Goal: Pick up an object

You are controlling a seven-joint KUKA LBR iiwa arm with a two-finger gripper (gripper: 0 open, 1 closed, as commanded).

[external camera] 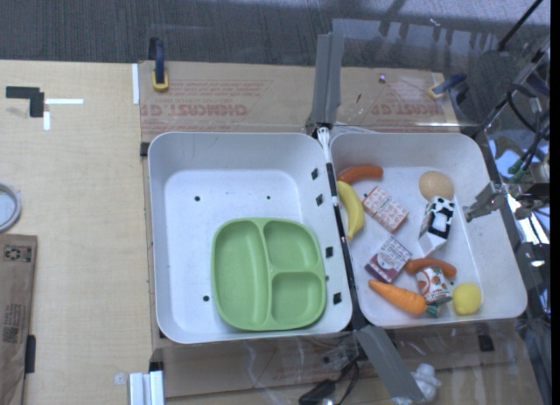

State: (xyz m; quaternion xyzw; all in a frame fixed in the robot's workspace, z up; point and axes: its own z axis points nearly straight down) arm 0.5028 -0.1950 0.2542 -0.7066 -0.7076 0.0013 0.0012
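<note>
— Camera view: where's the gripper (486, 205)?

— At the right bin's (499, 307) right wall; whether it's apart or together, I cannot tell.

— Risks?

— Items are crowded (carrot (396, 296) touching a box (388, 260)), so fingers may nudge neighbours.

— Count?

— One banana (352, 208), two sausages, two boxes, one carrot.

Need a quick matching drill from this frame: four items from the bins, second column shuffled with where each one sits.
Items:
1. green divided plate
2. banana
3. lemon
4. carrot

Places:
A. right bin, near-right corner
B. left bin, towards its near side
C. right bin, against the wall shared with the left bin
D. right bin, along the near wall, left of the lemon

Pairs: 1-B, 2-C, 3-A, 4-D
</note>
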